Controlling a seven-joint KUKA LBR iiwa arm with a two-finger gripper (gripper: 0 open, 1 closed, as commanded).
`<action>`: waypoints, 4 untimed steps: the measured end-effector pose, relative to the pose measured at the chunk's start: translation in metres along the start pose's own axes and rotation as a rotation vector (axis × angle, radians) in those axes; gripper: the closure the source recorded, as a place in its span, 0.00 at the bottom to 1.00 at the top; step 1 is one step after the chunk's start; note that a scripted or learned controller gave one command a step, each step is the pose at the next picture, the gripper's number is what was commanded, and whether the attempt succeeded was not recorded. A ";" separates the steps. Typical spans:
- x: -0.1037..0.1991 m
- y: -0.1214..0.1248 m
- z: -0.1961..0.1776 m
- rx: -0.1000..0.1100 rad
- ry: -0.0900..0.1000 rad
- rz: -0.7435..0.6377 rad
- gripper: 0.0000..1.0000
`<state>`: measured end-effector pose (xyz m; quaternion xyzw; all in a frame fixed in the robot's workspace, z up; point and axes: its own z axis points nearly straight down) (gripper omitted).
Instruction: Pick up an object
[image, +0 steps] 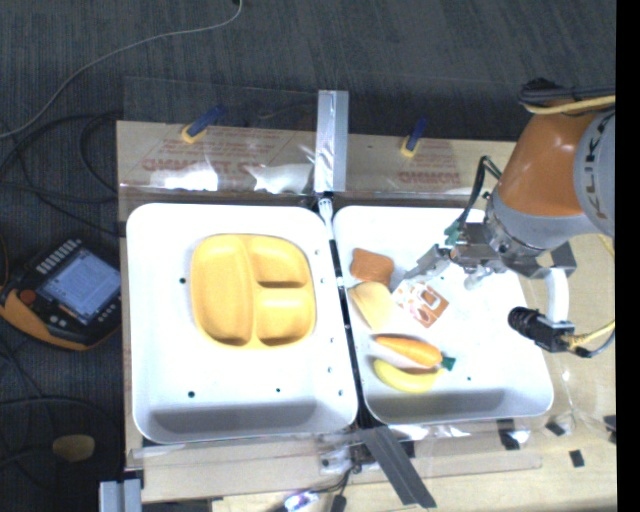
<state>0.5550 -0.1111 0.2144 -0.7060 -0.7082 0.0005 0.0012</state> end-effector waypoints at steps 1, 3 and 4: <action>-0.012 -0.064 0.121 -0.002 0.000 -0.017 0.00; 0.071 -0.071 -0.057 0.000 -0.003 0.131 1.00; 0.049 -0.067 0.000 0.003 -0.003 0.181 1.00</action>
